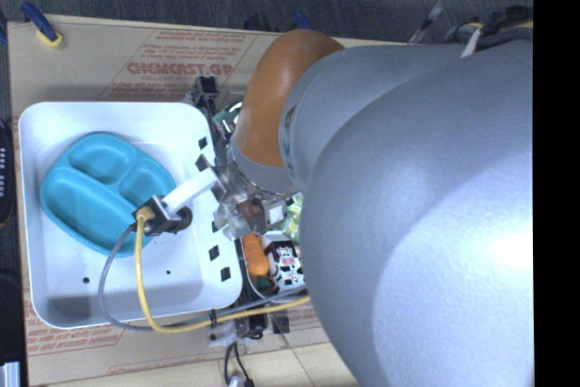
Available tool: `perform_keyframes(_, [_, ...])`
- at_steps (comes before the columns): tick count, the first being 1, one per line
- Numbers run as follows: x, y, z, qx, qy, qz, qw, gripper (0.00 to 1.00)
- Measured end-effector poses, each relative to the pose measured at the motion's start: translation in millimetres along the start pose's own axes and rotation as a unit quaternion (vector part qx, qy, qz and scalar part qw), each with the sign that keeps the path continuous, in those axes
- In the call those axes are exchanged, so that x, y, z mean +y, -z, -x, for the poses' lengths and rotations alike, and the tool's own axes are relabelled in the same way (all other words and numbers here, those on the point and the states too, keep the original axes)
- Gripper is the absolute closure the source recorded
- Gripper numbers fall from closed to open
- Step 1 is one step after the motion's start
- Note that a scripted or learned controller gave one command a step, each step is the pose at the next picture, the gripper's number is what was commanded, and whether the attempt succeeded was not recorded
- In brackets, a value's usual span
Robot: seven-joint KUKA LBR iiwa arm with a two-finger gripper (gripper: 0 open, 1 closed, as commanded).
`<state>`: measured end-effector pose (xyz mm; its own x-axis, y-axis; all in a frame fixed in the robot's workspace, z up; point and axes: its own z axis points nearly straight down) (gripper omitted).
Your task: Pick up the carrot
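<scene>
We see arm (399,195) covering nearly all of right bin (288,281) from 3 o'clock. Carrot (257,256) partly hidden; only orange stub shows beside wrist. We cannot make out gripper (237,211) fingers amid wrist hardware. Items around carrot too cluttered to name. Arm body cut off by bottom edge.

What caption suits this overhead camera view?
Grey arm looms over two white bins; carrot lies below its wrist, blue tray at left.
</scene>
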<state>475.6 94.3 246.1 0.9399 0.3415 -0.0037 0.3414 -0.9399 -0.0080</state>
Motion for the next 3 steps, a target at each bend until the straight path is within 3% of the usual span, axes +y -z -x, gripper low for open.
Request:
perform_keyframes(1, [-63, -63, -22, -0.005, -0.065, 0.002, 0.9979, 1.0])
perform_keyframes(2, [102, -54, 37, -0.002, -0.051, 0.002, 0.9987, 1.0])
perform_keyframes(3, [95, -55, 35, -0.003, -0.044, -0.003, 0.999, 0.0])
